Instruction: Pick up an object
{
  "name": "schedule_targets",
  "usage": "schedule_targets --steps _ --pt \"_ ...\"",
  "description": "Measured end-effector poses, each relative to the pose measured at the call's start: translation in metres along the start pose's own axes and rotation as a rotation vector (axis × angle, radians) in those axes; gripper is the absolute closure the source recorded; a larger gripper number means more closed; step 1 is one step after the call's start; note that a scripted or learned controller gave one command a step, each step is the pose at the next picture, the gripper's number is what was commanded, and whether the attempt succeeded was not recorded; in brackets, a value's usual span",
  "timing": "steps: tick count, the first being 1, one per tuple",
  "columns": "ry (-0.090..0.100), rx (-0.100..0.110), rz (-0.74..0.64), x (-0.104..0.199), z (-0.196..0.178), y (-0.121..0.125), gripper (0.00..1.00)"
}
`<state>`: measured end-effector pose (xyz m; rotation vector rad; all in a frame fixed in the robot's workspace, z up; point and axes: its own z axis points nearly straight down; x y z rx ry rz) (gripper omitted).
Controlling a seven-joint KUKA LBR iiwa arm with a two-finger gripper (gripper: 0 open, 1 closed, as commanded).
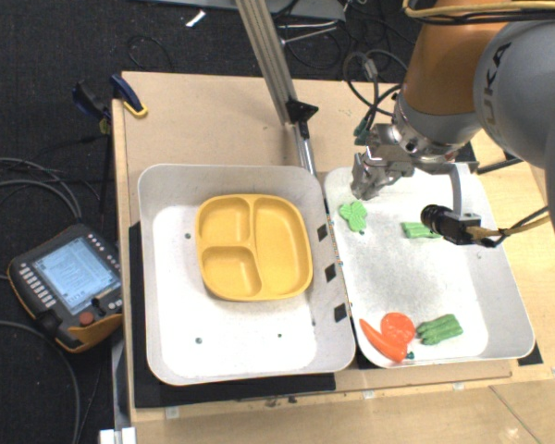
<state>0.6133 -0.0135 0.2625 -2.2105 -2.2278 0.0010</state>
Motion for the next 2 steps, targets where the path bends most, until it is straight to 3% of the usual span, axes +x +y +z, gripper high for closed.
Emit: schedule_targets --steps 2 --pt "0.0 -0.004 0.0 0.094 0.009 -0.003 1.0"
